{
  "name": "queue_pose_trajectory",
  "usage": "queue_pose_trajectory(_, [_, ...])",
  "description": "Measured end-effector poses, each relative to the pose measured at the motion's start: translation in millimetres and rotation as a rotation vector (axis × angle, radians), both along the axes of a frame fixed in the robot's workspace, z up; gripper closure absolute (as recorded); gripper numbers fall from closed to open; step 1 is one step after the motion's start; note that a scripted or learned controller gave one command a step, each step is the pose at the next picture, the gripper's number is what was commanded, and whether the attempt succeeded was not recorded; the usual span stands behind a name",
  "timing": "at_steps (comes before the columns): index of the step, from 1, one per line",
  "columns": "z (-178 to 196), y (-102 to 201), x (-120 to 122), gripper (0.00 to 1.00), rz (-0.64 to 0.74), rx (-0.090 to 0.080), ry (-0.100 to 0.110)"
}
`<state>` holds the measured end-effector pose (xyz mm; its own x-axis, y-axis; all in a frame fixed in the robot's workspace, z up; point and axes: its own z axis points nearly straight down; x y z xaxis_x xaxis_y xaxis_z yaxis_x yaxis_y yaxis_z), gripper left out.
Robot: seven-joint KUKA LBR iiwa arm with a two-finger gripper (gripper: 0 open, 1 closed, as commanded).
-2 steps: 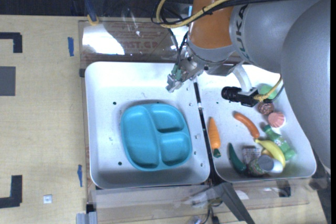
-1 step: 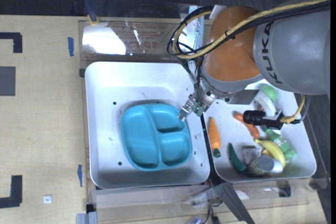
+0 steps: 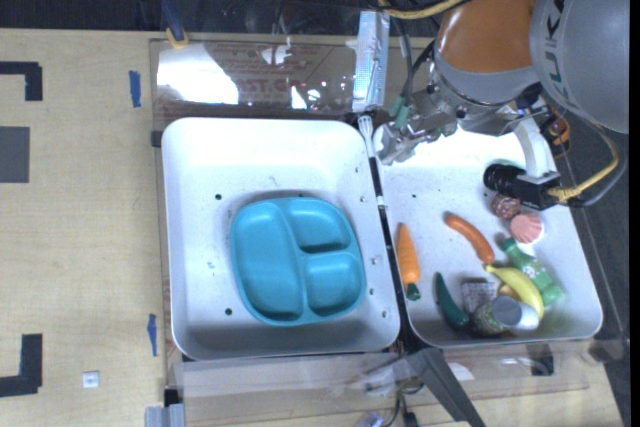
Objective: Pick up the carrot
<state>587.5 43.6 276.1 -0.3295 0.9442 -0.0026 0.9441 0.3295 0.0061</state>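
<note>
From where I stand, the nearest things are the heap of toy food in the right bin: a banana, a dark green vegetable and some odds and ends, all well below the claw. Just beyond that lies the carrot, orange with a green tip, resting along the bin's left wall, below the claw and a little to its left, well apart from it. A second orange piece, more like a pepper or sausage, lies to the carrot's right. In the left bin sits a blue divided tray.

Farthest off, the claw hangs over the far left corner of the right bin; its metal parts blur together, so I cannot tell its opening. Nothing is visibly in it. As I judge it, the pick has not begun in earnest: the descent, grasp and lift are all left.
</note>
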Motion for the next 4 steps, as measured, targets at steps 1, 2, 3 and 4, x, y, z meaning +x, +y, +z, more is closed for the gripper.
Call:
queue_pose_trajectory(1, [-62.5,71.0,-101.1,1.00,0.134,0.000,0.010])
queue_pose_trajectory(2, [-37.4,-40.6,-97.1,1.00,0.166,-0.002,0.002])
queue_pose_trajectory(3, [-91.9,-31.2,-88.8,1.00,0.667,0.000,0.008])
queue_pose_trajectory(4, [-85.5,-58.0,-99.7,1.00,1.083,-0.003,0.005])
